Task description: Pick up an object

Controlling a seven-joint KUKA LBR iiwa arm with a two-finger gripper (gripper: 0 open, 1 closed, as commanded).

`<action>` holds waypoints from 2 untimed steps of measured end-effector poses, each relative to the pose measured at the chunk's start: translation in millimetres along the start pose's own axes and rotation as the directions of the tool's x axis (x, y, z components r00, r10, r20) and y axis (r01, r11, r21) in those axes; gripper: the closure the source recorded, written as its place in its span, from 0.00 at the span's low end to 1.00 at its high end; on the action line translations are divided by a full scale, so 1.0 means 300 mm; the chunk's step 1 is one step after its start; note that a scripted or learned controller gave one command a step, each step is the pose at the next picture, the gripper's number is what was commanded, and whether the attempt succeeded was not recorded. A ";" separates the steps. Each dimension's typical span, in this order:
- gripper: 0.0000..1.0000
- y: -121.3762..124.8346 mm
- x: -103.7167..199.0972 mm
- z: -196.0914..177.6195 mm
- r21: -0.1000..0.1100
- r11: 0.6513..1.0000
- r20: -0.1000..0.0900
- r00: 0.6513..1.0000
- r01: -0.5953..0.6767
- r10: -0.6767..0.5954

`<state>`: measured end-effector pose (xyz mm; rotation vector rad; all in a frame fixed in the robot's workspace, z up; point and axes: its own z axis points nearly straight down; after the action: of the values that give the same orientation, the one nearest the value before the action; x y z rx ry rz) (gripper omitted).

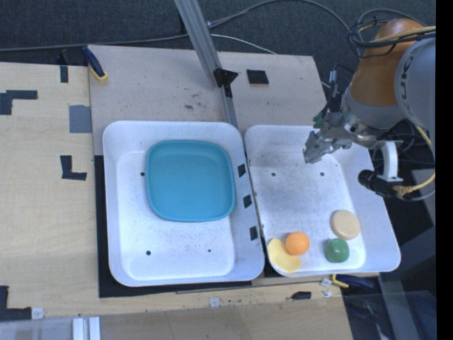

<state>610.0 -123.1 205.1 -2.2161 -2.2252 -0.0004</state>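
In left bin (124, 190): teal plate (190, 180) | right bin (297, 190): orange ball (297, 244), green ball (337, 250) | gripper (315, 149): grip unclear

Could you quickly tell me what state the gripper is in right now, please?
Gripper: over the far part of the right bin, nothing between it and the bin floor; open or shut cannot be told.

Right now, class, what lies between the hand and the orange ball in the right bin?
In the camera view, only bare, speckled bin floor lies between the hand and the orange ball.
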 end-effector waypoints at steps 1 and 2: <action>1.00 -0.055 0.168 -0.042 -0.001 1.000 0.000 1.000 0.000 0.000; 1.00 -0.107 0.323 -0.035 0.000 1.000 0.000 1.000 0.000 0.000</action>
<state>577.4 -26.5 215.8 -2.2164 -2.2248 -0.0002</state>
